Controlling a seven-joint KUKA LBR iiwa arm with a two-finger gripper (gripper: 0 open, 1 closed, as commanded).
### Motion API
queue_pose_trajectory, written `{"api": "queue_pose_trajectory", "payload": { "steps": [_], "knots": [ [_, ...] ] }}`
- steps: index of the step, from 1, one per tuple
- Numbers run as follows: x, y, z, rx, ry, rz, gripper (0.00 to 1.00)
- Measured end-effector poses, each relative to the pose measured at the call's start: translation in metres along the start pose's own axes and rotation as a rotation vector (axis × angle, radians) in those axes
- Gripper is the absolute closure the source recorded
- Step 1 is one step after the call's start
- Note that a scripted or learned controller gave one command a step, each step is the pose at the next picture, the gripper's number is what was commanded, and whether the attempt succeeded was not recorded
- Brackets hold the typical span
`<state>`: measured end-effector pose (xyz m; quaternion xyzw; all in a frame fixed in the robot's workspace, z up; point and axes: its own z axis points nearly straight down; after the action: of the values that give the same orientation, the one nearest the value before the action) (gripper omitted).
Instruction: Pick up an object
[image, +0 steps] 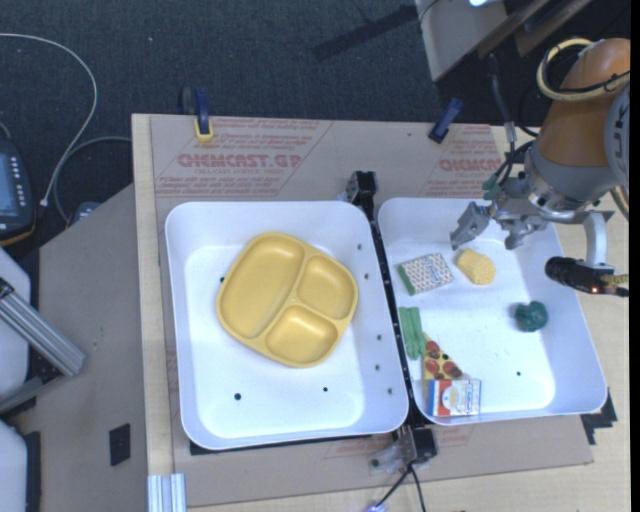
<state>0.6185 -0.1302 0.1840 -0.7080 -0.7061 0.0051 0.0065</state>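
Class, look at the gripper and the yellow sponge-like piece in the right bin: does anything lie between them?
Nothing visible does. The gripper hangs open just above the yellow piece, and the patterned card lies off to the side.

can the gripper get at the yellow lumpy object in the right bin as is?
Probably yes. The gripper hangs open just above the yellow lumpy object, which lies apart from the patterned square packet beside it, with bare floor of the right white bin around it.
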Motion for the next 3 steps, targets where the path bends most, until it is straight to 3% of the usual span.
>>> {"api": "queue_pose_trajectory", "payload": {
  "steps": [1, 2, 3],
  "knots": [
    [0.0, 0.003, -0.009, -0.016, -0.002, -0.003, 0.0],
    [0.01, 0.007, 0.042, -0.011, -0.001, -0.004, 0.0],
    [0.011, 0.009, 0.091, -0.019, -0.001, -0.002, 0.0]
  ]
}}
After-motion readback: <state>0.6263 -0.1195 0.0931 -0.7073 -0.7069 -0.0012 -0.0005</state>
